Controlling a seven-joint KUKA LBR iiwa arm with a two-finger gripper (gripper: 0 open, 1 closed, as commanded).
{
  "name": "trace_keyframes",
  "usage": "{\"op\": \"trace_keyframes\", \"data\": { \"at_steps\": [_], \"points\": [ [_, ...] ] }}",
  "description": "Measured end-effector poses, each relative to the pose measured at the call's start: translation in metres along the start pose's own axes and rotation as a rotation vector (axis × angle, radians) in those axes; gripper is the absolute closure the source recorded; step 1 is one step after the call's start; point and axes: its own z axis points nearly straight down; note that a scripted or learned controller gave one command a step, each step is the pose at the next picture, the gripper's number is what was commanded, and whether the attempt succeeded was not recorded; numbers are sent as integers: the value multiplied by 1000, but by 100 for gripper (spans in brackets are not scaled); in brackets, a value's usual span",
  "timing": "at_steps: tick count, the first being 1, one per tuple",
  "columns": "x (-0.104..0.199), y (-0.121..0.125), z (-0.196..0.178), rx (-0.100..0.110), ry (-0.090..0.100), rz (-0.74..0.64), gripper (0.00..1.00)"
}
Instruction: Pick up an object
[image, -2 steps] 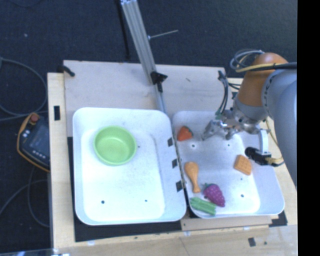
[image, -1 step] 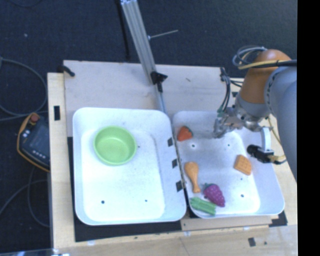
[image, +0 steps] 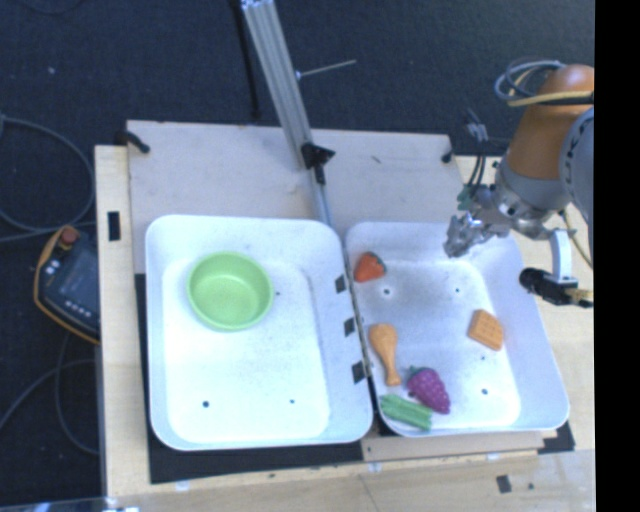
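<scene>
Beige bench (image: 230, 170) on dark floor (image: 150, 60); two white bins (image: 320, 330); tool (image: 462, 238) state unclear.

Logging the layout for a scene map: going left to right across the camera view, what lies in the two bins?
Round light-green plastic bowl → red-orange toy strawberry → purple toy grape bunch → flat orange square cracker.

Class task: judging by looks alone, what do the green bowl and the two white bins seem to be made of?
The green bowl looks like smooth moulded plastic: one even lime colour, a soft sheen and a rounded rim. The left bin and right bin look like thin formed plastic, matt white with rounded corners and shallow walls. Coated metal cannot be ruled out from this view.
</scene>
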Motion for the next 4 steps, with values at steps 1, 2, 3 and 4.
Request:
{"op": "trace_keyframes", "data": {
  "at_steps": [1, 2, 3, 4],
  "points": [
    [2, 3, -66, -2, 0, -3, 100],
    [0, 4, -108, 1, 0, -4, 100],
    [52, 5, -112, 7, 2, -7, 100],
    [93, -6, -106, 8, 2, -6, 100]
  ]
}}
